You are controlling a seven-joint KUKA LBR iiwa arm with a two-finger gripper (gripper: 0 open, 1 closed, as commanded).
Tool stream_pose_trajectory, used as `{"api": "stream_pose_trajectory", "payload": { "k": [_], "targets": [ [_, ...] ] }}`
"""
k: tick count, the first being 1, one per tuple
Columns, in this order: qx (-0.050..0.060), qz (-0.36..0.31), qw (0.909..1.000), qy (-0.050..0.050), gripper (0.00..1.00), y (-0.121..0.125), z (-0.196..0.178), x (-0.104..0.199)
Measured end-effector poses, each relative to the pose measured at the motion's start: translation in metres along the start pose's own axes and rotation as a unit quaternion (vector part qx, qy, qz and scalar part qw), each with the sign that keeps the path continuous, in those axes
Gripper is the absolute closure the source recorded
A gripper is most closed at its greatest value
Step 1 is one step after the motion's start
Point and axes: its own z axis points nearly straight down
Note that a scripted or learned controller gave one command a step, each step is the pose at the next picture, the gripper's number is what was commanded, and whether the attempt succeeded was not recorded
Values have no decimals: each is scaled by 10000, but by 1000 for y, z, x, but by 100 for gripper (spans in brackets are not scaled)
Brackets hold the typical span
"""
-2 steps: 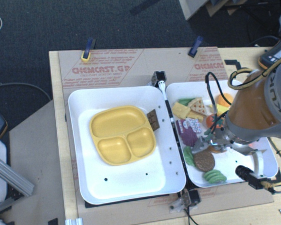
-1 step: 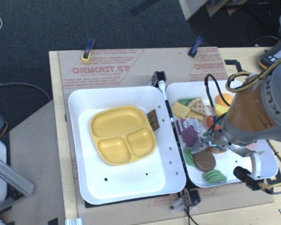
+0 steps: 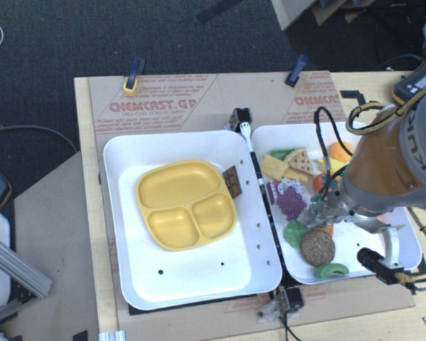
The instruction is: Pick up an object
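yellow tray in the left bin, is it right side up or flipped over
Right side up: the yellow tray shows its three hollow compartments facing up and lies flat in the left bin.

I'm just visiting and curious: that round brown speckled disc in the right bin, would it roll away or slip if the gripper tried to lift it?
The brown disc lies flat, so it probably won't roll unless tipped onto its edge. Its speckled surface looks rough, so likely not slippery. It sits close against the green pieces, so a push might shove those too.

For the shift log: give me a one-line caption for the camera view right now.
KUKA arm lowers its gripper among toy foods in the right bin; a yellow divided plate sits in the left bin.
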Motion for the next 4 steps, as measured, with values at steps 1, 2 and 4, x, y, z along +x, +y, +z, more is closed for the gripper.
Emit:
{"api": "stream_pose_trajectory", "payload": {
  "k": [1, 2, 4],
  "targets": [
    [53, -28, 10000, 35, 100, 1, -42, 0],
    [49, -30, 10000, 34, 100, -7, -99, 3],
    [65, -51, 10000, 43, 100, 13, -117, 46]
  ]
}}
